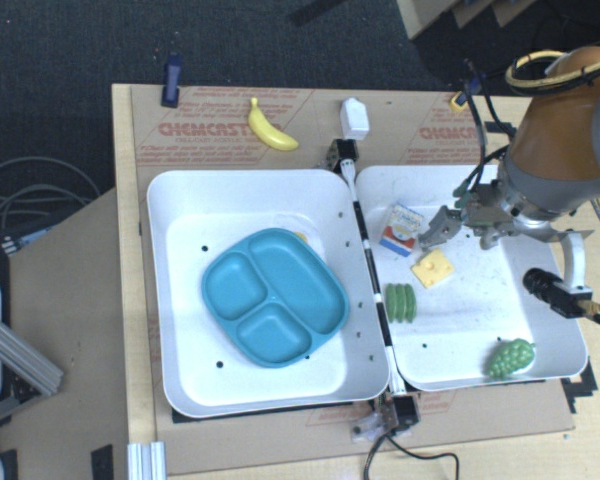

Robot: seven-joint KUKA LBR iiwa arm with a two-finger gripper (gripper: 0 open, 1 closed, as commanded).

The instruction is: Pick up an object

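Cheese [432, 268], the yellow block in the right bin [540, 368], looks like our likeliest pick: it lies just below our gripper [448, 226], whose grey fingers point left and down over the bin's upper part. We cannot tell whether those fingers are spread or pressed together, and we see nothing held between them. We judge we are at the approach step, nothing grasped yet; the next move calls for settling over one object and descending squarely onto it. A small carton [403, 230] lies just left of the gripper, close to the cheese, and could get nudged. A green pickle [400, 302] lies near the divider, green grapes [510, 358] at the near corner. The left bin [180, 218] holds a blue tray [272, 296]; a banana [270, 128] lies on the bench behind.
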